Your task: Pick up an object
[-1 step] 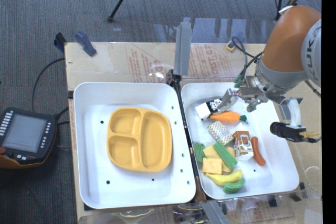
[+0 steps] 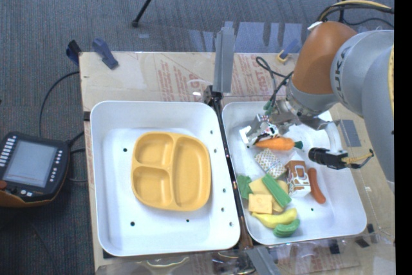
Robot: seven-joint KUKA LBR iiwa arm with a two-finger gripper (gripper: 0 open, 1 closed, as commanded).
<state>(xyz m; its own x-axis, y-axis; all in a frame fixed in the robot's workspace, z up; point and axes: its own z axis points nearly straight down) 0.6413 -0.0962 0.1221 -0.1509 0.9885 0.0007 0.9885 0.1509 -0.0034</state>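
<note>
Near the back of the right bin (image 2: 347, 219) lay an orange carrot (image 2: 275, 144) with a green tip, tapered and lying crosswise. Just above it hung the gripper (image 2: 265, 132); whether it was spread or closed could not be told. Toy foods crowded the bin's front. The left bin (image 2: 106, 138) held a yellow divided plate (image 2: 171, 170).

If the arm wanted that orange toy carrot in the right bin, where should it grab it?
Probably across the thick middle of the orange toy carrot, coming straight down from above. It lies flat, running left to right, so fingers closing across its narrow width would fit. The gripper hangs right beside it, and a patterned packet sits close below.
</note>
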